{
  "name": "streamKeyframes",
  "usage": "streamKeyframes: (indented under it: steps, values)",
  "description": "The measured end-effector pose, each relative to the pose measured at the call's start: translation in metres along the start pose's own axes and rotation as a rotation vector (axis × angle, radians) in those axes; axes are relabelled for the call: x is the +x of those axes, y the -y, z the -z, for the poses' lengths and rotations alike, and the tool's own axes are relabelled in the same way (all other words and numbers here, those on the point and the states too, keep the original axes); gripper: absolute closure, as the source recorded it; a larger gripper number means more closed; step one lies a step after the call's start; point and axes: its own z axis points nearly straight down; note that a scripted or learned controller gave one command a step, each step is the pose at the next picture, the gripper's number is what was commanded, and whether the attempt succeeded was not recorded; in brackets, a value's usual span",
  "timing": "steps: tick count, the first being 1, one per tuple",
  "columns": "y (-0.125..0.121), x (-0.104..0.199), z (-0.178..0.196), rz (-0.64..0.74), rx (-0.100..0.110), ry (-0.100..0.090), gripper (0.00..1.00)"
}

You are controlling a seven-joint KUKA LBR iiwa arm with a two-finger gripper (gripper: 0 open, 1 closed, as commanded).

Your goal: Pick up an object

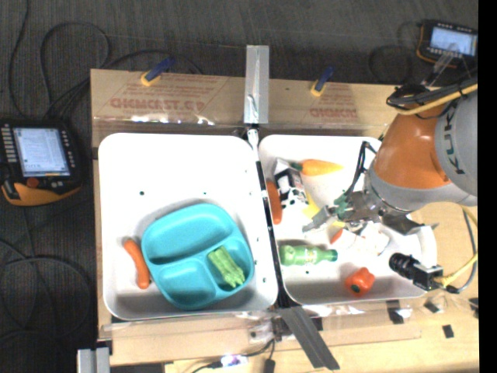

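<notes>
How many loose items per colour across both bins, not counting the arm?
Orange: 4 - sausage-shaped piece beside the blue tray, carrot, stick at the divider, pepper-like piece
Green: 2 - ridged vegetable in the tray, bottle
Blue: 1 - divided tray
Black and white: 1 - cow-like toy
Total: 8, leaving out small pieces under the gripper that I cannot make out.

Glossy plastic divided tray (180, 243) in smooth white bin (124, 169); dark woven carpet (116, 22).
</notes>
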Motion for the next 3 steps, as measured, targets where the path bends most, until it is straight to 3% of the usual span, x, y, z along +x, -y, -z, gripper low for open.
streamKeyframes:
  steps: [1, 2, 3]
  values:
    - [-0.038, -0.014, 0.084, -0.203, -0.001, 0.004, 0.0]
    - [-0.033, -0.015, -0.083, -0.061, -0.008, 0.003, 0.0]
    - [-0.034, -0.014, -0.074, -0.06, -0.008, 0.003, 1.0]
